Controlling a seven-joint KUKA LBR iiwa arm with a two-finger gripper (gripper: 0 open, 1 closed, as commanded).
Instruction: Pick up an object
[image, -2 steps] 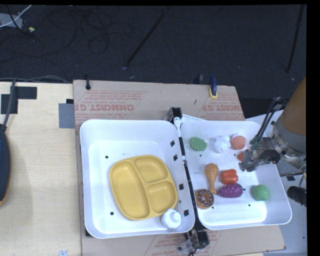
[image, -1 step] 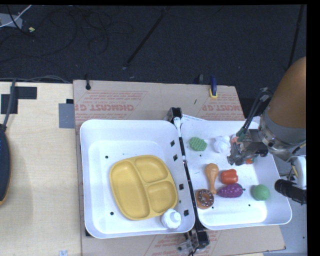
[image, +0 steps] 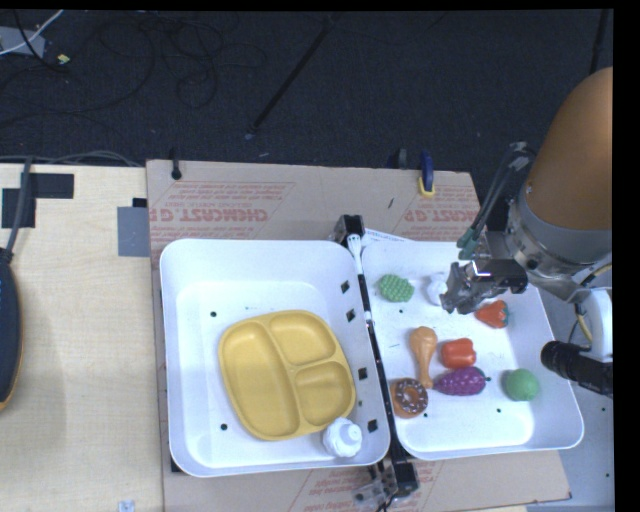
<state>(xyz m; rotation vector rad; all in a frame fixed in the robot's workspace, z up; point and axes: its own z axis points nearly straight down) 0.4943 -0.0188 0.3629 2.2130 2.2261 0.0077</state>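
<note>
Gripper (image: 462, 296) sits low in the right bin (image: 560, 425), upper right of frame; can't tell how the jaws stand. Nearest targets: white piece (image: 436, 291) and red piece (image: 492, 315), so center on one before you close and lift.

Even, bright overhead light, soft shadows, faint glare on the white bins (image: 190, 300); image slightly soft throughout.
</note>
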